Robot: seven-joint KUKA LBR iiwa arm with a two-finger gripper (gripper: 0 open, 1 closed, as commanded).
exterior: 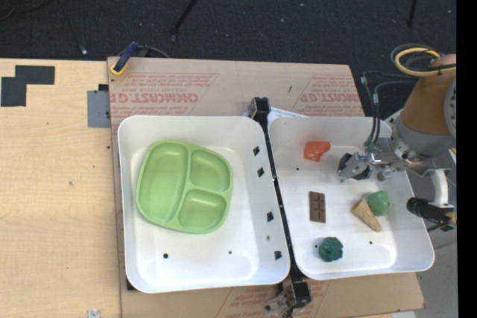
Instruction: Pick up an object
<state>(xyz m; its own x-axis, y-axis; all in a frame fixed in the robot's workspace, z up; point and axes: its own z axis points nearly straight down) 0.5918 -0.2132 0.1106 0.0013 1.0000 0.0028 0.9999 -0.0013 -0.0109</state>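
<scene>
Overhead, gripper (363, 165) above the right bin (417, 253)
Finger position cannot be told; orange block (316, 150), brown bar (317, 207), green ball (330, 249) lie nearby

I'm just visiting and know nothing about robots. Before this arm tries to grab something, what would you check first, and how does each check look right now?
1. Things to pick lie in the right bin: ok. An orange block, brown bar, dark green lump, tan wedge and green ball are there.
2. Gripper is over that bin: ok.
3. Gripper open: cannot tell, too small and blurred.
4. Gripper holds nothing: cannot tell.
5. Target stands apart from neighbours: ok for the orange block and brown bar; not ok for the wedge and ball, which touch.
6. Green tray out of the way: ok, it lies in the left bin.
</scene>
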